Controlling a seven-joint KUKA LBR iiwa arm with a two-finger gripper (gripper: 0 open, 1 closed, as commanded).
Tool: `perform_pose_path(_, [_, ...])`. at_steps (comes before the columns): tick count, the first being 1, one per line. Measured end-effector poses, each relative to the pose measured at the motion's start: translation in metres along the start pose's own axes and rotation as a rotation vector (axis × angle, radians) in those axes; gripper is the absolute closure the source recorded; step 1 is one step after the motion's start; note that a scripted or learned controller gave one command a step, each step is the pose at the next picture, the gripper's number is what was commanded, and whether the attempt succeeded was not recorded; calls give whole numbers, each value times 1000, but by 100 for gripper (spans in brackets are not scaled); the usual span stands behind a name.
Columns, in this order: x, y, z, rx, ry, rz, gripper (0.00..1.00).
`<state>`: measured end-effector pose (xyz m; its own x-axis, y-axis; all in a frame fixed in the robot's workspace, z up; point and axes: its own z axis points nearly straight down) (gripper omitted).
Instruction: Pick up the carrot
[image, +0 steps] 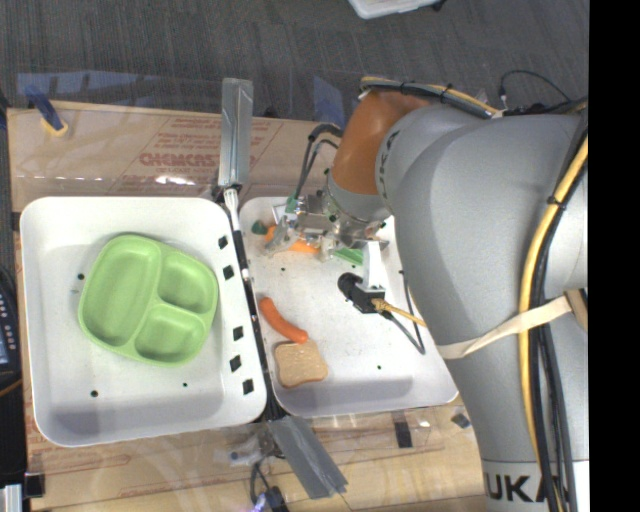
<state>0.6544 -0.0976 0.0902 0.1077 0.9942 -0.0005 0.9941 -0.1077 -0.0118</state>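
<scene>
Gripper (305, 232) low at right bin's (400, 385) far end; can't tell its state. Carrot (282, 319) lies below it nearer the camera, apart, bread (300, 364) just beyond. Plate (149, 297) well left.

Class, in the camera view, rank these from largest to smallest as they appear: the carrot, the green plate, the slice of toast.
1. green plate
2. slice of toast
3. carrot, longer than the toast but much thinner
</scene>
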Motion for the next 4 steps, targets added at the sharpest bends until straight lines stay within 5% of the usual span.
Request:
perform_pose_path(3, [-50,5,2,8,4,197,0])
perform_pose_path(4, [-53,7,-43,-8,0,-90,0])
